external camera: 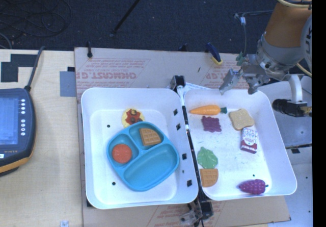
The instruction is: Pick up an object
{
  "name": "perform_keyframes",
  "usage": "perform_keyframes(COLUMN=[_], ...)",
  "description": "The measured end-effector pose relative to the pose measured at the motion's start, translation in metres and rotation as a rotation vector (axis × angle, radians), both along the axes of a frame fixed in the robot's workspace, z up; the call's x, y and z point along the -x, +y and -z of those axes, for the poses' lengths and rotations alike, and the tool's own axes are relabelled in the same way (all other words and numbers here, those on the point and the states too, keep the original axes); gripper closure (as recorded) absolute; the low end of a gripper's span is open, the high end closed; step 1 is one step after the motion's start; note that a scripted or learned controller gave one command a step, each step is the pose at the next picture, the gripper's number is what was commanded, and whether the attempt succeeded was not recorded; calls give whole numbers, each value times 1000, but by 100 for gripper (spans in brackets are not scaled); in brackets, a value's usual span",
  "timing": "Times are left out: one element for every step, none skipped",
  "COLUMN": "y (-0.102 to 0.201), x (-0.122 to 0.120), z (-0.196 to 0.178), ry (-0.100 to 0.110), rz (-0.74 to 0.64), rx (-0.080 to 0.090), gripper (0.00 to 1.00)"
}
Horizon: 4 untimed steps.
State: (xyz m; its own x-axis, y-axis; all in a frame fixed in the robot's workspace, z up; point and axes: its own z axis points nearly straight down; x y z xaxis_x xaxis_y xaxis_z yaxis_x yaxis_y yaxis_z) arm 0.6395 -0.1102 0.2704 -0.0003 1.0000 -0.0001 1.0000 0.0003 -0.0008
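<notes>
Objects for picking lie in the right bin (279, 134): a carrot (206, 110) near the far left corner, a purple grape cluster (211, 124) just below it, a toast slice (241, 119) to its right, and a small red-and-white carton (249, 140) just beside the toast on the near side. Closer to me, a green leafy piece (207, 158) sits against the centre divider, touching an orange-tan piece (209, 177) below it. A second purple bunch (252, 186) rests near the bin's near right corner, well apart from the rest.

I see the gripper (239, 82) hanging over the far rim of the right bin, above the toast and carrot but not touching either. Its two fingers stand spread wide, nothing between them. The arm (285, 22) comes in from the upper right, orange band showing.

Left bin (97, 170) carries a blue divided plate (145, 167), tilted a bit in my view. On it: a red round piece (121, 153) in one small compartment, a waffle-like square (150, 136) in the other (the large compartment I read as bare blue). A small yellow-and-red item (133, 117) lies on the bin floor just beyond the plate's far edge.

A teach pendant (14, 125) rests on the bench at far left.
</notes>
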Motion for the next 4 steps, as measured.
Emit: perform_keyframes(y=[14, 27, 25, 67], x=[46, 7, 9, 38], z=[188, 183, 172, 34], ry=[4, -1, 4, -12], rz=[2, -2, 3, -4], rx=[-3, 0, -1, -2], gripper=[0, 0, 100, 100])
